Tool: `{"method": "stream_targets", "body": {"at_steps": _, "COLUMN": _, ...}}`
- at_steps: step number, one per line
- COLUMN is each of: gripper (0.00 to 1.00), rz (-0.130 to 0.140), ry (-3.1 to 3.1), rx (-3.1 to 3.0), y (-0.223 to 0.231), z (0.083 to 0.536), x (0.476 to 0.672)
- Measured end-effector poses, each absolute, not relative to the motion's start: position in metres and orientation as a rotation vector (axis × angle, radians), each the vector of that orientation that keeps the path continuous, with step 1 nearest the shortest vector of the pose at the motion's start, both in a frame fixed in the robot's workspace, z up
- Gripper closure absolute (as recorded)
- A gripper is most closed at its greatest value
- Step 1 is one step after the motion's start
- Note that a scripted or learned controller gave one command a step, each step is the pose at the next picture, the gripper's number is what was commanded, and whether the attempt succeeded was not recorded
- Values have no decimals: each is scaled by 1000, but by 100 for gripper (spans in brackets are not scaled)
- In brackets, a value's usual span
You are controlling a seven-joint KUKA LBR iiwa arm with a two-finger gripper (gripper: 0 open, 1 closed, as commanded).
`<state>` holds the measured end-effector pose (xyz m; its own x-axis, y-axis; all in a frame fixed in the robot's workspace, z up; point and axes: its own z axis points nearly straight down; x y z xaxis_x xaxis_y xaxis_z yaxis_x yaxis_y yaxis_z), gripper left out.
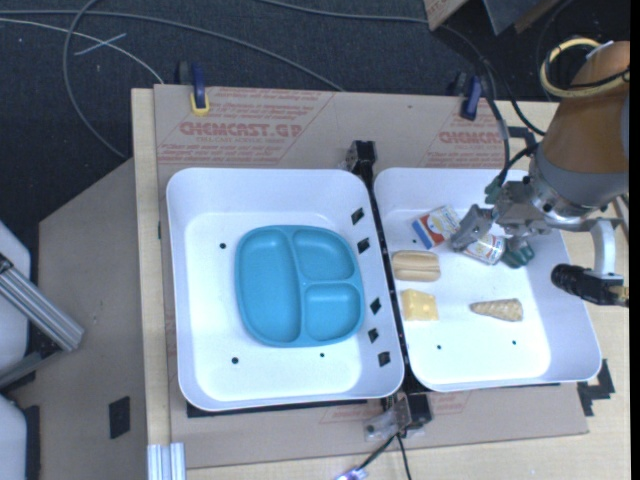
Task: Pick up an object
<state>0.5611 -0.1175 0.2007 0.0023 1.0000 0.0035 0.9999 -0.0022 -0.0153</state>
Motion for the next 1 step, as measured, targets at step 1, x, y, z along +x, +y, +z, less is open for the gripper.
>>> {"method": "stream_targets", "body": {"at_steps": 1, "gripper": 0, "rz": 0, "ry": -2220, "rx": -2219, "y": -117, "z": 208, "x": 564}}
